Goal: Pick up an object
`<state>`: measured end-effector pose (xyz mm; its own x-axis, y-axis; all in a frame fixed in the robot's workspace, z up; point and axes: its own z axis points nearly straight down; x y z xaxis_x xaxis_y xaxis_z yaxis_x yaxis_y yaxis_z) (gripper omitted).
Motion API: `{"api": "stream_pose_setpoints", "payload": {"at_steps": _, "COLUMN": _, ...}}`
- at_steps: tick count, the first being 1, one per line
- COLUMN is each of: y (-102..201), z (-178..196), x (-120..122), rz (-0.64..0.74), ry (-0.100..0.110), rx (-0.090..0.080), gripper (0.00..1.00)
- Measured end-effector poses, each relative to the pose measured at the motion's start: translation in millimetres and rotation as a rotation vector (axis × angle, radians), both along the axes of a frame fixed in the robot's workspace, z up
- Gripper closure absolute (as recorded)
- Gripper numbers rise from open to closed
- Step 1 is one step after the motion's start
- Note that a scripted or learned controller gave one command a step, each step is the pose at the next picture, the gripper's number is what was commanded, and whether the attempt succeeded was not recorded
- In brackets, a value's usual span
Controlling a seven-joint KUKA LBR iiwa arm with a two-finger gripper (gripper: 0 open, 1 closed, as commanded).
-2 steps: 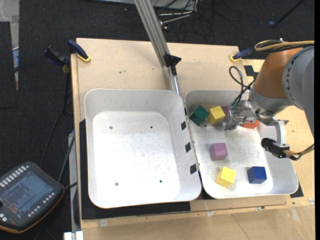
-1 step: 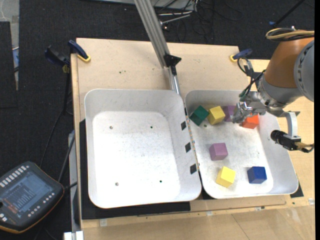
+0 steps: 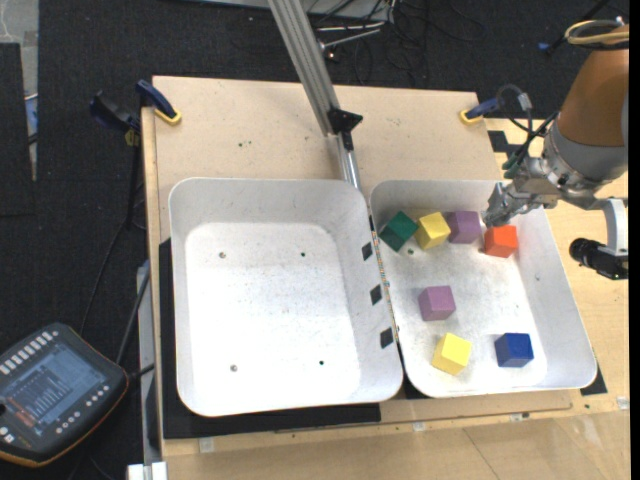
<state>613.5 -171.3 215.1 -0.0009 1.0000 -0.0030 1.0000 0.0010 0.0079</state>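
Observation:
The right bin (image 3: pixel 572 313) holds several small cubes. Along its back lie a green cube (image 3: pixel 398 230), a yellow cube (image 3: pixel 433 229), a purple cube (image 3: pixel 464 226) and an orange cube (image 3: pixel 501 240). A second purple cube (image 3: pixel 436 302) sits mid-bin. Toward the front are another yellow cube (image 3: pixel 452 352) and a blue cube (image 3: pixel 513 349). My gripper (image 3: pixel 502 211) hangs at the bin's back right, directly over the far side of the orange cube and close beside the purple one. Whether it touches the orange cube is unclear.
The left bin (image 3: pixel 185 268) stands beside the right one on the wooden bench. A metal pole (image 3: pixel 305 53) slants down to the bins' shared back edge. Clamps (image 3: pixel 158 101) sit at the bench's back corners. A teach pendant (image 3: pixel 50 393) lies at the lower left.

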Motion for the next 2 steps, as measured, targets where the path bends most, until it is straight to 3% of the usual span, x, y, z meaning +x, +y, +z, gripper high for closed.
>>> {"api": "stream_pose_setpoints", "payload": {"at_steps": 1, "y": 0.3, "z": -2.8, "x": 0.8, "rz": 0.001, "ry": 0.005, "rx": 0.002, "gripper": 1.00}}
{"api": "stream_pose_setpoints", "payload": {"at_steps": 2, "y": 62.8, "z": 6.9, "x": -2.6, "rz": 0.007, "ry": 0.007, "rx": 0.006, "gripper": 1.00}}
